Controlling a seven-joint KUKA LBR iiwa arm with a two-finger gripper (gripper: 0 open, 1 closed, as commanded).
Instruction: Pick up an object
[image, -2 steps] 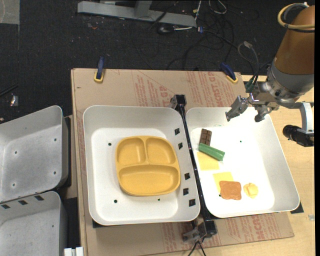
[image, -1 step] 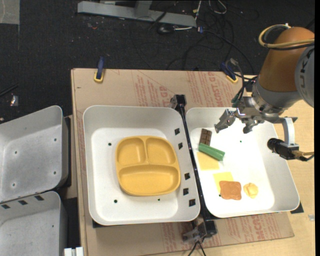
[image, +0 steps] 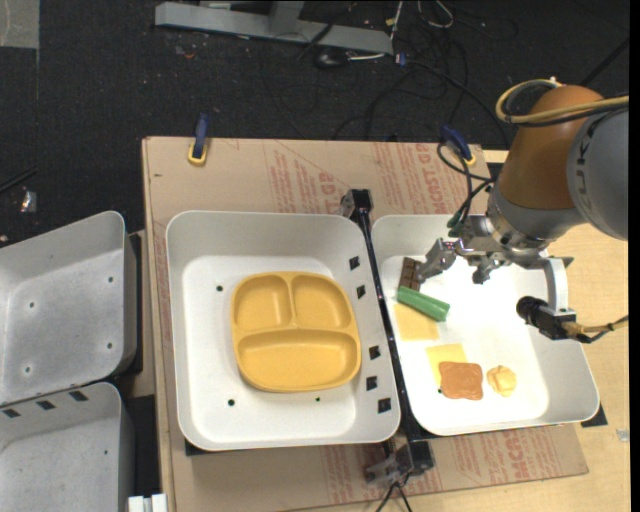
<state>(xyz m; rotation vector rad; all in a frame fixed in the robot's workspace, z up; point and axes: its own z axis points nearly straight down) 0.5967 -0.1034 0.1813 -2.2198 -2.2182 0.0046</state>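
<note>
A divided tray (image: 296, 331) lies in the left bin (image: 190, 300) (several small items (image: 462, 380) in the right bin (image: 570, 390)).

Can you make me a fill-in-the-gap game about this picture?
The divided plate in the left bin is ____.
The block in the right bin is ____.
The divided plate has ____ sections.
The gripper hangs over the ____ bin.

Missing words: yellow, green, three, right.

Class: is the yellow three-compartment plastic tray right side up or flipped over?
Right side up: the yellow three-compartment plastic tray shows its raised dividers and hollow compartments.
</note>
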